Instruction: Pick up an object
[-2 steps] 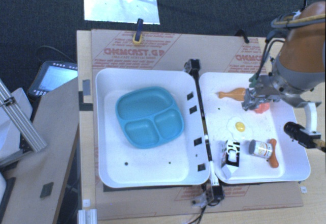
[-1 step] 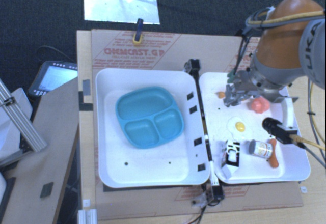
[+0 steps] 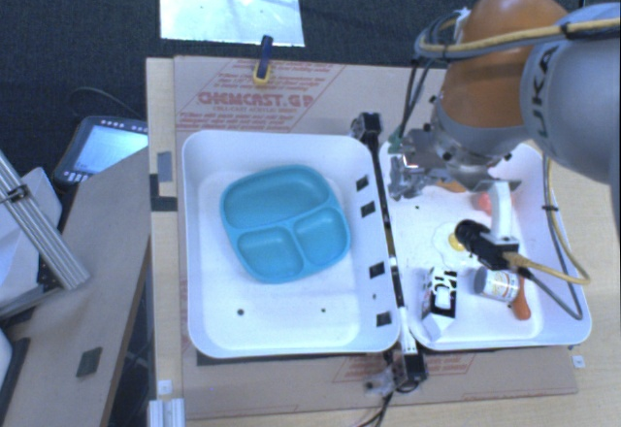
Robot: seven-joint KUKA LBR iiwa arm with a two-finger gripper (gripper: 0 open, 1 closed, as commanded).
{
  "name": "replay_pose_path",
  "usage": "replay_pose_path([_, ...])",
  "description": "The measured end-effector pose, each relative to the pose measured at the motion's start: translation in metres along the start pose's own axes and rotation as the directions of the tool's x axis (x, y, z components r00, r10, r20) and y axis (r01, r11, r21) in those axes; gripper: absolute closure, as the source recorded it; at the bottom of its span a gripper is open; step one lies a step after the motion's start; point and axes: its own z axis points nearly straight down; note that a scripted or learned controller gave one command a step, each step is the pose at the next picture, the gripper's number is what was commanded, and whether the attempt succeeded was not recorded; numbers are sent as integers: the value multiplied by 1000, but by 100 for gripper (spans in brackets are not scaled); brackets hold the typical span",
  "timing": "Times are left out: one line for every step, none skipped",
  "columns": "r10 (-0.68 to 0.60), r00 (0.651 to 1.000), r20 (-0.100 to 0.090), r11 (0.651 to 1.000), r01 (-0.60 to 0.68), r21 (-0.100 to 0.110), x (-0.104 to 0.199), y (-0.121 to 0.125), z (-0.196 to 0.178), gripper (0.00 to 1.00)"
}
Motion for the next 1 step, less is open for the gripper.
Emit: replay_pose_path([2, 1000, 0, 1000, -2, 2, 44, -3, 12, 100])
